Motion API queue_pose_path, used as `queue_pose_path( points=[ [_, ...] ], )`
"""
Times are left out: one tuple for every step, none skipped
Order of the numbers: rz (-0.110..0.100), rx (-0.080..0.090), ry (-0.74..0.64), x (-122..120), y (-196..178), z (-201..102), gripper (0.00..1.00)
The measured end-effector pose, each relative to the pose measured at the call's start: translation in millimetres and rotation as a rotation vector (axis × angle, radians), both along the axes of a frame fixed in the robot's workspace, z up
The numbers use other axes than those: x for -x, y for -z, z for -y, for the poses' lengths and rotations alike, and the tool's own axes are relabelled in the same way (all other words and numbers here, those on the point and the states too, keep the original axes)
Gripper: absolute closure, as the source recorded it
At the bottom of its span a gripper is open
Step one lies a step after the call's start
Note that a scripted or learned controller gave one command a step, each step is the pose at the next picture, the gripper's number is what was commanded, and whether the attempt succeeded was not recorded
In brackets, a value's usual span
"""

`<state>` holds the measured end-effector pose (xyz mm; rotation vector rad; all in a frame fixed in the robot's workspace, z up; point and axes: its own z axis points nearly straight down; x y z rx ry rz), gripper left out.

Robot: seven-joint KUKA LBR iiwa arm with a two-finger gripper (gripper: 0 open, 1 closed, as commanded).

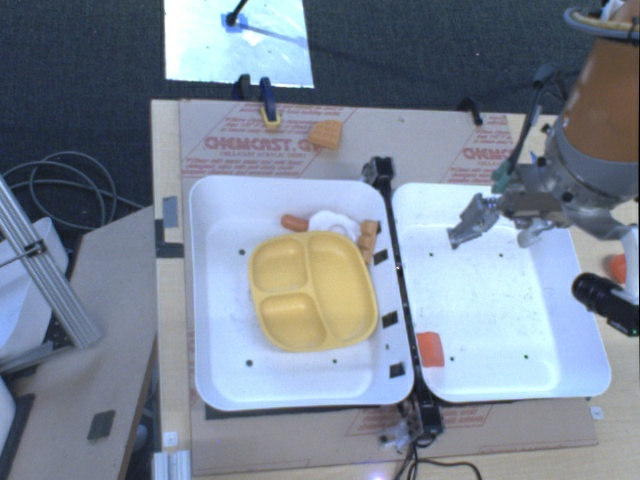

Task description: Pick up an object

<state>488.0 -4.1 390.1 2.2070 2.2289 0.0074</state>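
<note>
Grey metal gripper (503, 220) hangs spread open and empty over the right white bin (520, 368). The small orange block (430, 348) lies well apart at the near-left corner; a descent here likely closes on nothing.

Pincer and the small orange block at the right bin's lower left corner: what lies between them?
In the camera view, bare white bin floor separates pincer from orange block.

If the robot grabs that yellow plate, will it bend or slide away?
The yellow plate looks like moulded plastic, so probably stiff and light. Its wide, shallow shape may be hard to pinch, and it could slide on the smooth left bin. It won't roll.
</note>
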Motion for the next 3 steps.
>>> queue_pose_path(
  points=[
    [0.000, 0.000, 0.000, 0.0, 0.0, 0.0, 0.00],
    [0.000, 0.000, 0.000, 0.0, 0.0, 0.0, 0.00],
    [0.000, 0.000, 0.000, 0.0, 0.0, 0.0, 0.00]
  ],
)
